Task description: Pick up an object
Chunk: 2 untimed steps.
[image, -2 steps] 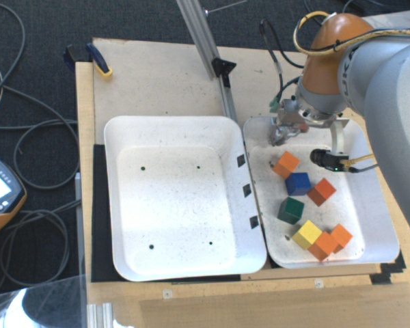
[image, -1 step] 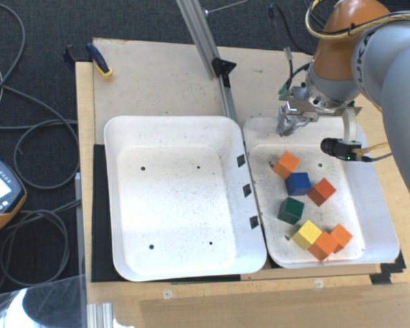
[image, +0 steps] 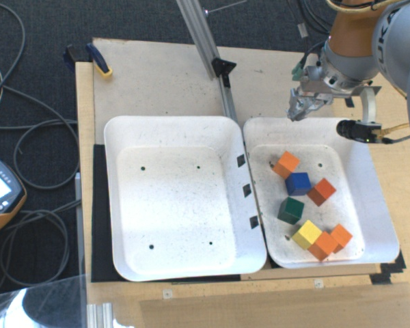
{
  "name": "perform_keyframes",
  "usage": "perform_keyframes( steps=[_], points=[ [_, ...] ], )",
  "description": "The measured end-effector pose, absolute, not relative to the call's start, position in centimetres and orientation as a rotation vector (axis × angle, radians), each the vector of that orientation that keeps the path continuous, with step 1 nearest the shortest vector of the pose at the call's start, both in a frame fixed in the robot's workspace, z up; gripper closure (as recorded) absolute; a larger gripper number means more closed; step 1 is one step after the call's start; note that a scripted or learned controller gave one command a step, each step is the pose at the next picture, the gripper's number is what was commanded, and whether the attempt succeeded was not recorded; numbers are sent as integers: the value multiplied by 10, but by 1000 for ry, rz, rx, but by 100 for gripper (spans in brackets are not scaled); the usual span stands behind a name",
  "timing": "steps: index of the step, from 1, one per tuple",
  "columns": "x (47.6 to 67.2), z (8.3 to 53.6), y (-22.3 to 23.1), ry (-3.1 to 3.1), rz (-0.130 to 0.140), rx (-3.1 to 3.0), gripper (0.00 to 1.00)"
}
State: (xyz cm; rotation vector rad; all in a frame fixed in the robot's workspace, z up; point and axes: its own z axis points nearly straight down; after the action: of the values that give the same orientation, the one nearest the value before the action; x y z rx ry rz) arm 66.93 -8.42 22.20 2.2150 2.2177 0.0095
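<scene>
The right bin (image: pixel 369 183) holds several small blocks: an orange one (image: pixel 286 164), a blue one (image: pixel 298 183), a red-brown one (image: pixel 321 191), a dark green one (image: pixel 291 210), a yellow one (image: pixel 306 234) and two orange ones (image: pixel 331 241) at the front. My gripper (image: pixel 301 110) hangs over the bin's far rim, up and back from the blocks, with its fingers close together and nothing seen between them. It stands well apart from the nearest orange block.
The left bin (image: pixel 123 142) lies beside the right one. A metal pole (image: pixel 201 29) slants across the bench's far side to a black clamp (image: pixel 223 67). A blue-and-yellow tool (image: pixel 99 59) rests at the far left corner. Cables lie on the floor at left.
</scene>
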Motion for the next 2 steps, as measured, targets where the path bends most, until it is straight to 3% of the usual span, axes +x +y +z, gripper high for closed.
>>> perform_keyframes(
  steps=[1, 2],
  points=[
    [667, 287, -84, 2218, 10, 2214, 100],
    [651, 290, -39, 2229, 1, 2217, 100]
  ],
)
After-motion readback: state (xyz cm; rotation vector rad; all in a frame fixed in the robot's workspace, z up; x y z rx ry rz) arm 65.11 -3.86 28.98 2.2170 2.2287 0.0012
